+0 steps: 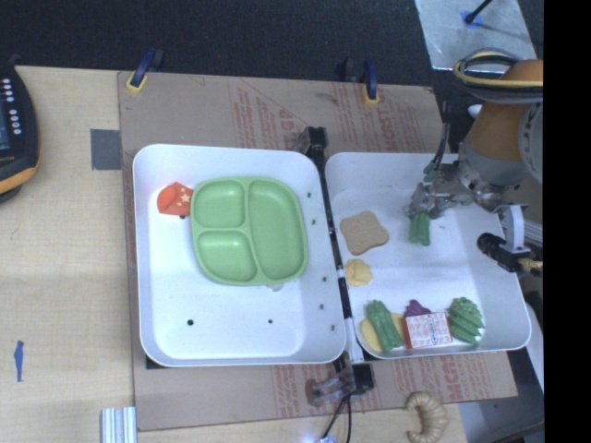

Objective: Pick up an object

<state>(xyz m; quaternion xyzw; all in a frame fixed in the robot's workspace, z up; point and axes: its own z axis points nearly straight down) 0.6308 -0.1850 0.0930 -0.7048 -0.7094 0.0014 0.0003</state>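
My gripper [427, 207] hangs over the upper middle of the right bin [489, 293], reaching in from the right. A small dark-green vegetable piece [420, 230] sticks out from between its fingertips, pointing down toward the bin floor, and the gripper is shut on it. To its left on the bin floor lies a tan bread slice [364, 233], with a small yellow piece [358, 271] just below that.
Along the right bin's front edge lie a green vegetable [381, 326], a purple piece [417, 308], a red and white box [428, 330] and a leafy green item [466, 318]. The left bin [166, 330] holds a green divided plate [249, 229] and a red item [174, 199].
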